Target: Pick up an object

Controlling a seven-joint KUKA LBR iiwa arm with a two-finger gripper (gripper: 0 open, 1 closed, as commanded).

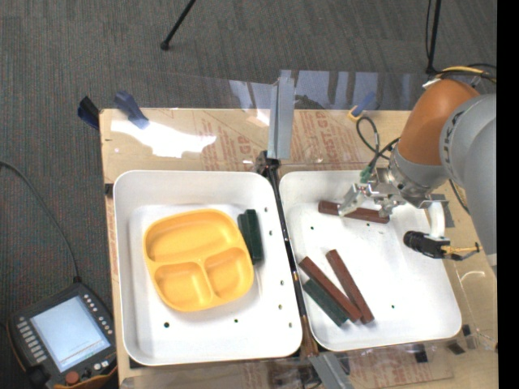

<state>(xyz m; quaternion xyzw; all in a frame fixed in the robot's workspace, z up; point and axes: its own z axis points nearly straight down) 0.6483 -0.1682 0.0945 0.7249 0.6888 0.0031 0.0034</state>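
Glossy plastic yellow tray — smooth matt white bins.

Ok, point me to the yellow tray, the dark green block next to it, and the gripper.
yellow tray (188, 240): camera view, divider ridge near its middle.
dark green block (251, 235): camera view, middle of its top face.
gripper (361, 201): camera view, between its fingertips.
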